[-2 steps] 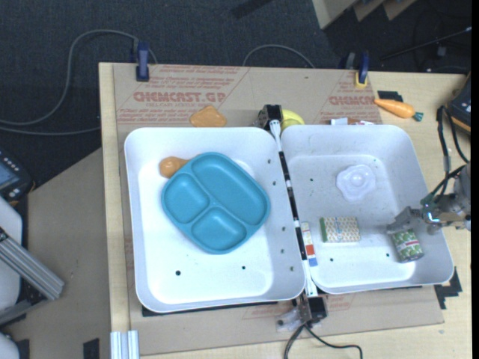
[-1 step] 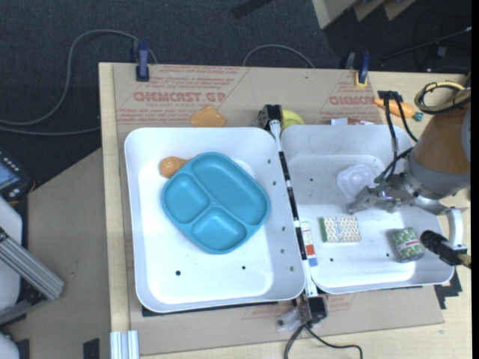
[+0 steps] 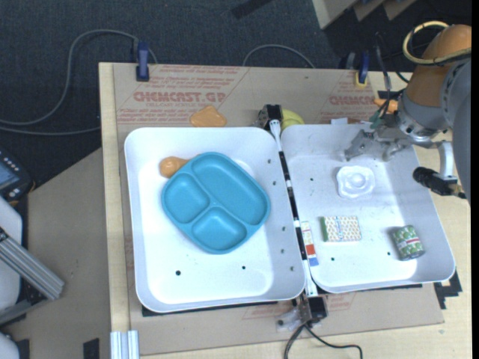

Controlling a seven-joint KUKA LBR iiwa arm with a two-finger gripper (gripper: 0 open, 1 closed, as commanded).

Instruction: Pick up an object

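We judge the task barely begun: our end effector [image 3: 372, 144] hovers low over the far part of the right bin [image 3: 434, 264], and we cannot tell its state from this slanted view. Nothing is lifted; the white round lid [image 3: 354, 181] lies just beside it, with the patterned packet [image 3: 342, 229] and green can [image 3: 406, 242] nearer the front. The blue divided plate [image 3: 215, 200] sits in the left bin [image 3: 150, 275].

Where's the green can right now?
The green can lies in the right bin, near its front right corner, right of the patterned packet.
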